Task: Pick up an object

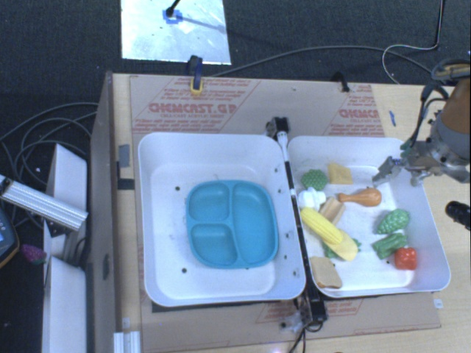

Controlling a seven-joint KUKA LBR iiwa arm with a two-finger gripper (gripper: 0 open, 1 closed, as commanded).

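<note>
The jaws [401, 169] hang spread apart and hold nothing, over the top right corner of the right bin [441, 271]. Just below and left of them lies a toy chicken leg [360, 196]. Farther left lies yellow corn [328, 231]. Way left, a blue plate [231, 223] sits in the left bin [158, 197].

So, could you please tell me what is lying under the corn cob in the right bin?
The corn cob lies over a green vegetable, whose edge shows beside it; the rest is covered.
</note>
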